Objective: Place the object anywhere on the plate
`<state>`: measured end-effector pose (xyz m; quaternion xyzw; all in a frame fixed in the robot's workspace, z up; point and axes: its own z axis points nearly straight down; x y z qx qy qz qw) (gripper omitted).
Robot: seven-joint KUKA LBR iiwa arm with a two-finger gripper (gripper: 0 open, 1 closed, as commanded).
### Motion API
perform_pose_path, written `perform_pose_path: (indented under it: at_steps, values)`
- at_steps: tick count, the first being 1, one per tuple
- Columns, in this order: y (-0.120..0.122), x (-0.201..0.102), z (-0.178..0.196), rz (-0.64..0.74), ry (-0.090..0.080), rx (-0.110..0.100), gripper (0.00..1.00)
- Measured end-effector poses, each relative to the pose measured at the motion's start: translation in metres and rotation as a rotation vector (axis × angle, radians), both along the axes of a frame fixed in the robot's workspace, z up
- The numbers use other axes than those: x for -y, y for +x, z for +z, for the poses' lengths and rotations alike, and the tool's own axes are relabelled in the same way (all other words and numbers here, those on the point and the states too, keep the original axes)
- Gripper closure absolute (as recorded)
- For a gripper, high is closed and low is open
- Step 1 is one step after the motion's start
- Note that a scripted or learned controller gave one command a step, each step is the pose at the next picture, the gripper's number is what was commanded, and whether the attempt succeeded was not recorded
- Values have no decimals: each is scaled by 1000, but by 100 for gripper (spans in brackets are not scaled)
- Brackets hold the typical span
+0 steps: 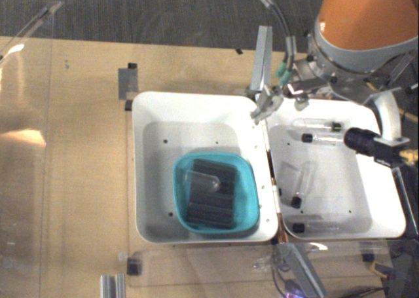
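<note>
The bench holds two white bins side by side. In the left bin [147, 159] sits a teal plate [247, 188], close to the bin's right wall and front edge. A dark ridged block [213, 206] lies on the plate. A clear tube [200, 179] lies on top of that block, near the plate's back left part.

The right bin [380, 218] has more clear tubes with black caps. Two tubes [321, 130] lie near its back edge. One tube [301, 185] lies near the left wall, and one tube [313, 226] lies along the front edge.

The grey and orange arm [366, 8] hangs above the back edge of the right bin. The gripper [272, 103] hangs over the back edge where the two bins meet. I cannot tell if it is open or closed.
</note>
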<state>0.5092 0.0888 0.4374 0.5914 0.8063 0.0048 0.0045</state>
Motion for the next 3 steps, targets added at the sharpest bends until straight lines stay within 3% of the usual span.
perform_pose_path:
  at_steps: [1,2,3]
  values:
    - [-21,82,-1,-79,-1,-1,0]
    - [-21,161,-1,-205,-2,-1,0]
    - [-18,160,12,-197,-3,10,100]
